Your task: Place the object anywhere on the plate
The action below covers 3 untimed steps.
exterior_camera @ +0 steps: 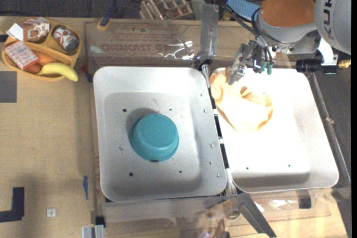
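- We see the teal bowl, which we take for the object, lying rim-down in the middle of the left bin, well apart from the plate in the right bin.
- The gripper hangs over the plate's far rim. We cannot tell whether it is released or clenched, and glare washes out that corner.
- Risk 1: the bowl's smooth, rounded back offers little to pinch, so a grab from above may slide off.
- Risk 2: carrying it across, a low path may catch the 2 raised bin walls that meet between the bins.
- Risk 3: a release near the plate's edge may let the bowl tip off into the bin.
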Each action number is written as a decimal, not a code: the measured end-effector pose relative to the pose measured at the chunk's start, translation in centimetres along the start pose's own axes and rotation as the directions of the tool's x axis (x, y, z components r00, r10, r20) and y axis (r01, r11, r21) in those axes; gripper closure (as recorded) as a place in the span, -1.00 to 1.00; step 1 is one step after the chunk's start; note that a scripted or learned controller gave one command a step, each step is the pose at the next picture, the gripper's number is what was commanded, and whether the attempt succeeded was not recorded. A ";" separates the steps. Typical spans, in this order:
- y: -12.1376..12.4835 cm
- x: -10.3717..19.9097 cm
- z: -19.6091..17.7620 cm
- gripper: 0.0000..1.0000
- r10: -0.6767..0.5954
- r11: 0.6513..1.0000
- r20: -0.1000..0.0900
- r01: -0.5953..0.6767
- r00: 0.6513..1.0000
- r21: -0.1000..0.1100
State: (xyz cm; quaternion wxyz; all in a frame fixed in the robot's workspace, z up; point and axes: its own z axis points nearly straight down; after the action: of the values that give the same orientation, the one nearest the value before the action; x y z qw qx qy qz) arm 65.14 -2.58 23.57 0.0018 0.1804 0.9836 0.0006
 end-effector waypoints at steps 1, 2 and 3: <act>4.1 3.0 -0.8 1.00 -0.351 0.936 0.001 0.351 0.936 -0.001; 7.4 6.1 -1.4 1.00 -0.357 0.934 0.000 0.357 0.934 -0.001; 11.6 9.6 -1.7 1.00 -0.358 0.934 -0.001 0.358 0.934 -0.001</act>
State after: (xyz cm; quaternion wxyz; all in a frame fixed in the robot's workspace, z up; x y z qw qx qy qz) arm 60.25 11.63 25.28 0.0015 -0.0018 1.0000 0.0008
